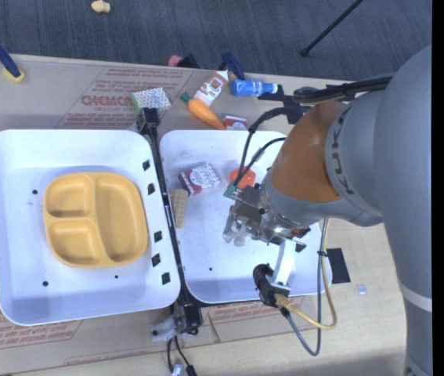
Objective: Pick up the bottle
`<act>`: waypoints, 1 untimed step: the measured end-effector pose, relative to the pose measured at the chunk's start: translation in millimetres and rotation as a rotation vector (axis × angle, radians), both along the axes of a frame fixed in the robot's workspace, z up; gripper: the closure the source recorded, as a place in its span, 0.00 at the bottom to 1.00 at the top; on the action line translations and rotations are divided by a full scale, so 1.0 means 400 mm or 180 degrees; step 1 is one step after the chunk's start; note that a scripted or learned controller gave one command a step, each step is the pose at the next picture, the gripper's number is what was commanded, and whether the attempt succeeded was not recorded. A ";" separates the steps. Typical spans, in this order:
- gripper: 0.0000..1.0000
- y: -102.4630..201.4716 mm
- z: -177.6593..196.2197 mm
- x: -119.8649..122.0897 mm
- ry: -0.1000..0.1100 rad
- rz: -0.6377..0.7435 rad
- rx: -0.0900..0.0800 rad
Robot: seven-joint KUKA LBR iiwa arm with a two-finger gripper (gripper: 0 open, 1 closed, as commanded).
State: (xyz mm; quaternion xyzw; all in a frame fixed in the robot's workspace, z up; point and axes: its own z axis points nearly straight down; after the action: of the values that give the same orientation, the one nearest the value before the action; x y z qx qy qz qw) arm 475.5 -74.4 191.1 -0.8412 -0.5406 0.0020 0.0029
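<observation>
A small blue bottle [249, 88] lies on its side on the bench just behind the right bin [206, 284]. Next to it, to the left, lies a white bottle with an orange label [211, 88]. My gripper [237, 230] hangs low over the middle of the right bin, well in front of both bottles and apart from them. Nothing shows in its grasp. The grey arm with its orange band [312, 155] covers the bin's right half.
In the right bin lie a red-and-white carton [200, 178], a tan cone [179, 207] and an orange-red item [243, 177] half under the wrist. A carrot [204, 113] lies behind the bin. The left bin [10, 288] holds a yellow divided plate [95, 218].
</observation>
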 end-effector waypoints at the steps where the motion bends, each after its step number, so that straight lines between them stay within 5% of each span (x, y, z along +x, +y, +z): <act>1: 1.00 0.312 0.000 0.013 -0.0001 -0.0968 -0.0008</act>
State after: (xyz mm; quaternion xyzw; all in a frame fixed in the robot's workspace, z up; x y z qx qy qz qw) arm 480.7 50.5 191.1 -0.9134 -0.4070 0.0021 0.0020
